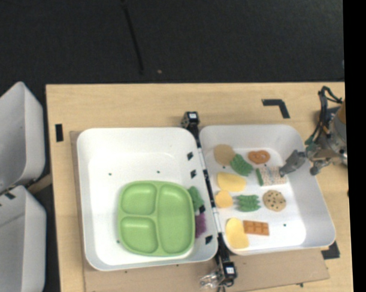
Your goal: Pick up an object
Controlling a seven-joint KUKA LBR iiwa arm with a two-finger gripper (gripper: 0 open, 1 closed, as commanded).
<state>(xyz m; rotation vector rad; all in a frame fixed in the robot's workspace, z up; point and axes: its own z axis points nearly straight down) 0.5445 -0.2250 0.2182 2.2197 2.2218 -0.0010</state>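
The right bin (314, 224) holds several toy foods: a tan round piece (223, 153), an orange pretzel (259, 156), a green leaf (241, 165), yellow pieces (231, 182), a chocolate-chip cookie (273, 200) and an orange cracker (255, 228). My gripper (302, 166) hangs over that bin's right rim, to the right of the pretzel and above the cookie. Its fingers are spread open, one grey finger (291, 163) pointing down-left, and nothing sits between them.
In the left bin (111, 151) lies a green divided plate (157, 217), with a green toy (197, 197) and a purple one (201, 222) wedged against the wall between the bins. White chairs (12, 136) stand to the left of the bench.
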